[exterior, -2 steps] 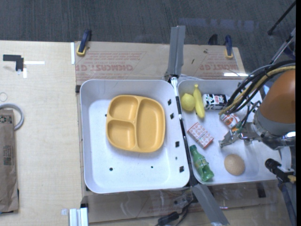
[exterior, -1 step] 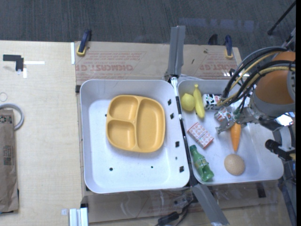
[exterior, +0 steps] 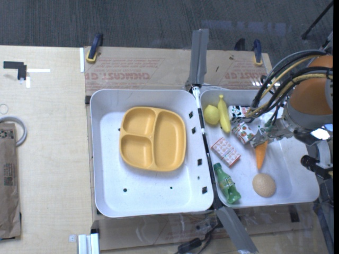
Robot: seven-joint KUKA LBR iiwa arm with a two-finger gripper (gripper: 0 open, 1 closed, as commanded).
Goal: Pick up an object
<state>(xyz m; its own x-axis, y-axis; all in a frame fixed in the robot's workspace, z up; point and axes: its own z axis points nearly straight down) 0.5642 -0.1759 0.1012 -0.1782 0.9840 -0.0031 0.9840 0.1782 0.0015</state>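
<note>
Hovering claw (exterior: 263, 137), grip unclear, touching tapered orange carrot (exterior: 260, 155), smooth tan egg-shaped ball (exterior: 263, 185) nearby

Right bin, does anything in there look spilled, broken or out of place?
Nothing stands out. The green bottle lies on its side by the bin's left wall, and the banana, carrot and cartons lie loose, unspilled.

In the right bin (exterior: 296, 194) a carrot (exterior: 260, 155) lies pointing down, a banana (exterior: 224, 117) touches a lemon (exterior: 211, 115), a red carton (exterior: 226, 152) lies flat, a green bottle (exterior: 226, 183) rests along the left wall, and a tan egg-shaped ball (exterior: 264, 185) sits near the front.
</note>
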